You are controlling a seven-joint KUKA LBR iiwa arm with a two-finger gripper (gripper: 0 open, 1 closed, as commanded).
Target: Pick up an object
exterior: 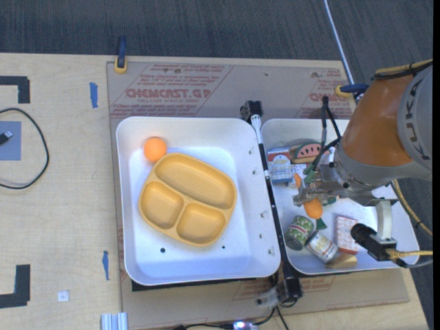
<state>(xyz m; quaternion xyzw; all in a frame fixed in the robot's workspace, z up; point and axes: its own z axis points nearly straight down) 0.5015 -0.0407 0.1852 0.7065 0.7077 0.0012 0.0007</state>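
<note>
The arm (385, 126) reaches in from the right and hangs over the right bin (407, 243), its orange band above the wrist and the gripper (313, 199) pointed down among the clutter. This bin is the source — small items lie loose in it, so any of them could serve as the pick. Just under the gripper sits a small orange piece (314, 210), touching or nearly touching the tool; whether it is actually clamped I cannot tell, since the wrist hides the contact, and the tool's width cannot be read either.

Near it lie a green can (300, 231) and a second can (322, 247) toward the near edge, with a red-and-white box (345, 229) to their right. A watermelon slice (306, 149) rests at the far end.

The left bin (130, 205) holds a yellow divided tray (187, 198) and an orange ball (155, 149) just beyond its far-left corner — likely the drop side, well apart from the arm.
</note>
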